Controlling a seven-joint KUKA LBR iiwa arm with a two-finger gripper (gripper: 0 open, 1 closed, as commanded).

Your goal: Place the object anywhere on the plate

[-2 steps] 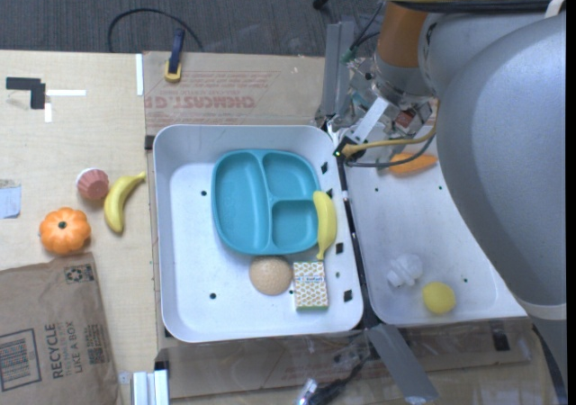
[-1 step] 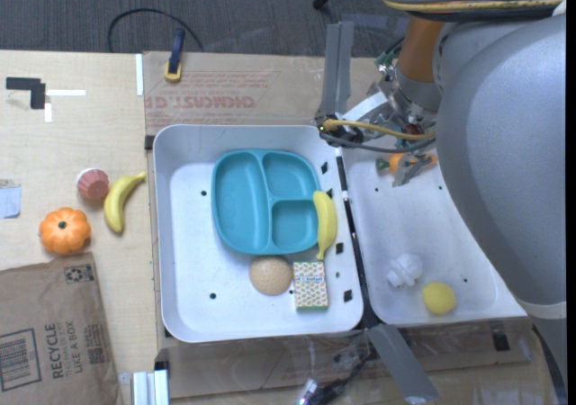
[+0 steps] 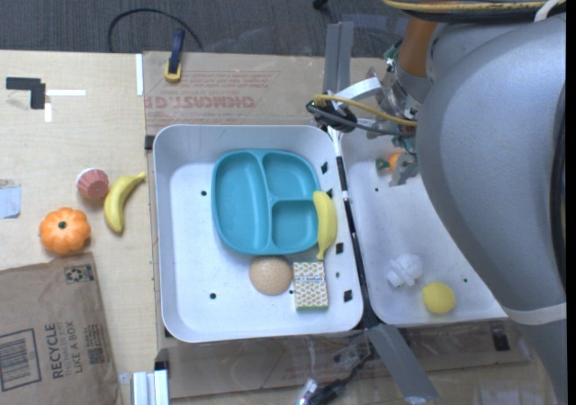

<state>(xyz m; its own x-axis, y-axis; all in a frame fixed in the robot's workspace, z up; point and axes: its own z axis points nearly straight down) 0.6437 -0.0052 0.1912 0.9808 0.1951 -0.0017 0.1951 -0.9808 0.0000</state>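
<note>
Hand (image 3: 400,163): above right bin, grip state cannot be told | plate (image 3: 252,196): left bin, unloaded | banana (image 3: 326,223): touching plate's right rim | lemon (image 3: 439,297): right bin, likely candidate.

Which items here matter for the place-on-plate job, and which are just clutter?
Job-relevant:
- blue plate in the left bin
- candidate objects in the bins: banana on the plate's right rim, tan ball, sponge, yellow ball, white object

Lying about, outside the bins:
- pumpkin
- second banana
- pink cupcake
- paper bag
</note>
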